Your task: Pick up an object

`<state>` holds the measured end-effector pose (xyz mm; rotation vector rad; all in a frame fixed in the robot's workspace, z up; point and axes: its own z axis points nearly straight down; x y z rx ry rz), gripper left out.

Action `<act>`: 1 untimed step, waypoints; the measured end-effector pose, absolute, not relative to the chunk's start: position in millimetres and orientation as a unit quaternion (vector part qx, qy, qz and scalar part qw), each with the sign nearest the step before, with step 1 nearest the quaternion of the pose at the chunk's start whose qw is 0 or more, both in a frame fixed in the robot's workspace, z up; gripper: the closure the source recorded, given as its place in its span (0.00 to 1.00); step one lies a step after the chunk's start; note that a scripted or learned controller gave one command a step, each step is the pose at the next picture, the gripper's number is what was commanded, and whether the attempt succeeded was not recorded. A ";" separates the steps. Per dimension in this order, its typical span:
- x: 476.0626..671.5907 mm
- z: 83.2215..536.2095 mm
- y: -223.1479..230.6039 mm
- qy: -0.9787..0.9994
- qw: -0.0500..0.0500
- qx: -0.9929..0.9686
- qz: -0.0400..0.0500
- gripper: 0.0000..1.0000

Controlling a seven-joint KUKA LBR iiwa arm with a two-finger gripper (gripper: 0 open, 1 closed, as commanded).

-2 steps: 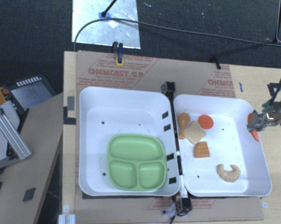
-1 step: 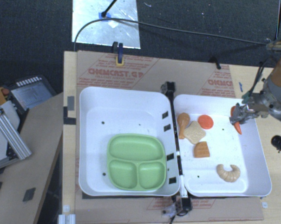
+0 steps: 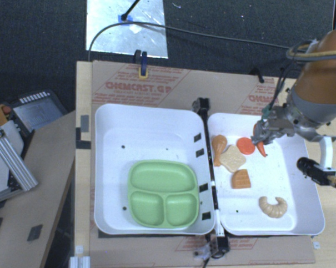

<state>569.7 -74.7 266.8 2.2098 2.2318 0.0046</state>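
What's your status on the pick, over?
Gripper low in the right bin, beside the red-orange disc; grip state unclear. Nothing seen held. Bread slice, orange wedge and croissant lie nearby.

Open floor behind green tray [image 3: 163, 194]

Arm reaches in from the right — end effector [image 3: 260, 138] lowered.

Even overhead light, soft faint shadows, glare on the metal plate [image 3: 127, 22], slightly soft, grainy focus.
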 end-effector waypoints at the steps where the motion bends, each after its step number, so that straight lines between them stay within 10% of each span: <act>1: 589.7 260.9 -17.5 0.711 0.001 0.703 0.002 1.00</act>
